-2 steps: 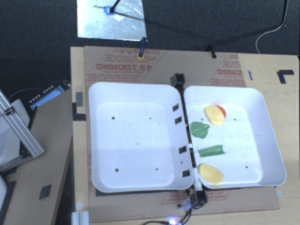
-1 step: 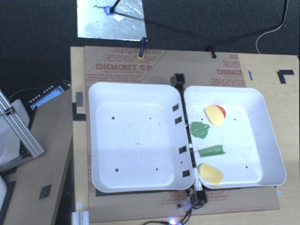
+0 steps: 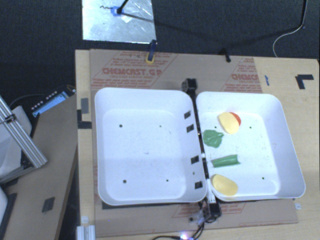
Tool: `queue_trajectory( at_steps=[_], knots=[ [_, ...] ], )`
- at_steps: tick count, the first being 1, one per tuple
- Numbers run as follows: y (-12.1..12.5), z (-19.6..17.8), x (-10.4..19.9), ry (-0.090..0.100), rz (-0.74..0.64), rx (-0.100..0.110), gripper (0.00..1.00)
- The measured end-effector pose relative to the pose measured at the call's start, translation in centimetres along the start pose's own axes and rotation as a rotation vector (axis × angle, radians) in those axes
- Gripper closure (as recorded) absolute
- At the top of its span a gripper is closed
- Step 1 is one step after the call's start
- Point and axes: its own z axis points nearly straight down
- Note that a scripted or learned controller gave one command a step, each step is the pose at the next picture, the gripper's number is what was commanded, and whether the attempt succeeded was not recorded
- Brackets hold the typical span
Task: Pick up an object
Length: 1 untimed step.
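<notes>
Red piece (image 3: 237, 118) mostly hidden under the yellow-and-red object (image 3: 229, 122) (identity unclear); aluminium frame (image 3: 17, 134) cut off at left edge.

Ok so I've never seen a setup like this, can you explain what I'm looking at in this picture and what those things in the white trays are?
This is a robot workbench seen from one camera fixed above it, looking down at a slant. Two shallow white bins sit side by side on a cardboard sheet. The right bin holds four small items for picking practice: a yellow piece with a red edge, a green leaf-shaped piece, a green strip and a yellow oval piece near the front corner. They look like toy food, though I can't be sure. All four lie loose, nothing holding them. The left bin sits beside it.
</notes>
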Motion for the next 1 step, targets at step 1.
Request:
queue_trajectory(
  at_steps=[1],
  knots=[
    [-12.16,-0.22,-0.13,0.003,0.009,0.004,1.0]
  ],
)
